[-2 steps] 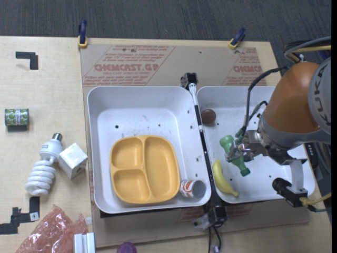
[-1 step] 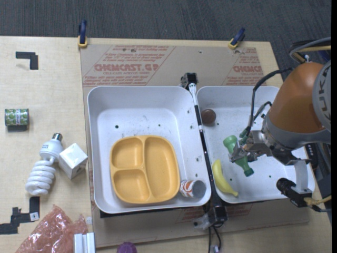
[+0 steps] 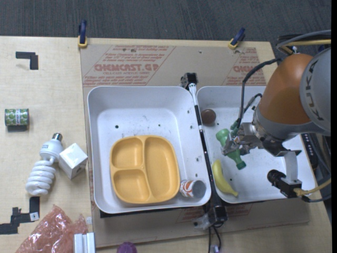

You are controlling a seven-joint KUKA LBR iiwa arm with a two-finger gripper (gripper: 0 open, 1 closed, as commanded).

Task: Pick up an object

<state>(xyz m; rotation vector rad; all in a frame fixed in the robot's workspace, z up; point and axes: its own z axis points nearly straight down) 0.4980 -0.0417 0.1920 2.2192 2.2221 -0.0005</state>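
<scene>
jaws (image 3: 235, 147) over green object (image 3: 225, 137); board (image 3: 131, 65) reads "chemcast".

1. A robotics lab or test cell: a grey and orange industrial arm (image 3: 295, 96) reaches over two white bins (image 3: 100, 141).
2. A cardboard sheet (image 3: 131, 62) is clamped to the plywood surface (image 3: 42, 88).
3. Black tape marks (image 3: 29, 59) and odd test objects, such as a light bulb (image 3: 43, 165), lie about.

Tray (image 3: 143, 168) in left bin (image 3: 100, 141); banana (image 3: 223, 179) in right bin (image 3: 258, 191).
</scene>
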